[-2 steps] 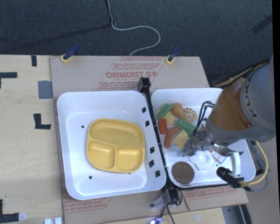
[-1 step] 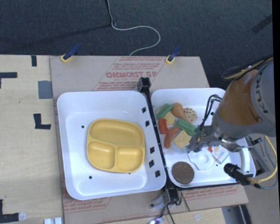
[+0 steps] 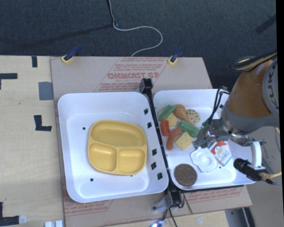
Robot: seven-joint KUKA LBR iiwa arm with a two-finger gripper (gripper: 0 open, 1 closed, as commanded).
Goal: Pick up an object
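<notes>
**Pick not done yet: pincer low in right bin, nothing seen held**

Progress: grey KUKA arm w/ orange band (image 3: 253, 90) reaches in from the right; its dark pincer (image 3: 205, 137) sits low over the right shallow white bin (image 3: 228, 180), just beside the green toy bean pod (image 3: 189, 128) and the pale yellow cheese-like block (image 3: 184, 141). Can't tell if pincer is apart or together; it's dark and small against the clutter. No item visibly between it, so I judge the grasp is not made. Left to do: close on one piece, lift clear.

Candidates, all in right bin: white fried-egg toy (image 3: 204, 159), small red-and-white packet (image 3: 222, 154) close to the pincer, brown round cookie-like disc (image 3: 185, 174) near front wall, orange carrot-like piece (image 3: 180, 112), speckled tan biscuit (image 3: 192, 116), red-orange sausage-like piece (image 3: 172, 138). Pieces are crowded, several touching, so a clean single grab looks tricky.

Left shallow white bin (image 3: 68, 136) holds a yellow plastic three-compartment tray (image 3: 117, 146), lying flat, apart from the walls.

Surface/room: bins sit side by side on a brown cardboard sheet (image 3: 126, 74), clipped at the back w/ two yellow-blue clamps (image 3: 71, 54), on a pale wood worktop (image 3: 20, 152) w/ dark tape marks. Dark carpet behind; a thin white cable (image 3: 143, 29) loops across it.
</notes>
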